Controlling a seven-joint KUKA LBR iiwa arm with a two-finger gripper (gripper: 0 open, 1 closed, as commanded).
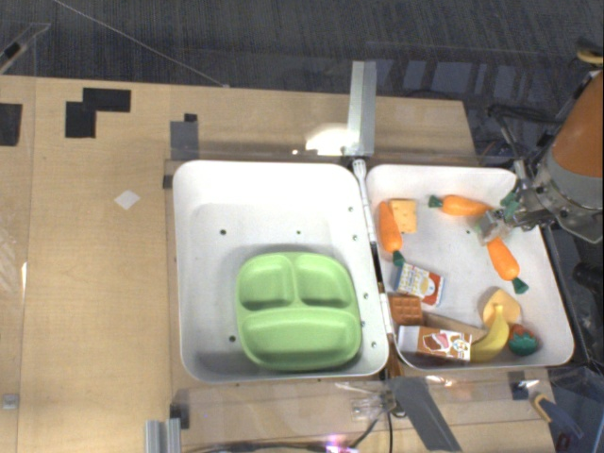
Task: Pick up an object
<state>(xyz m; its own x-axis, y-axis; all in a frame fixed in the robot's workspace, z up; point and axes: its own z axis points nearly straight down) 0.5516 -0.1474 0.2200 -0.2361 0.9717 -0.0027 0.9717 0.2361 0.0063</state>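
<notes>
The right bin [453,173] holds several toy foods. One orange carrot [460,206] lies near its far side and another carrot [505,260] lies by its right wall. My gripper [500,217] hangs over the right part of this bin, between those two carrots and just above the nearer one. I see nothing clearly held in it. A third carrot [388,227] and a cheese wedge [405,215] rest against the bin's left wall.
A small carton [420,284], a brown waffle [407,308], a snack box [444,343], a banana [490,340] and a green vegetable [525,344] crowd the right bin's near side. A green divided plate [297,310] sits in the left bin [217,206].
</notes>
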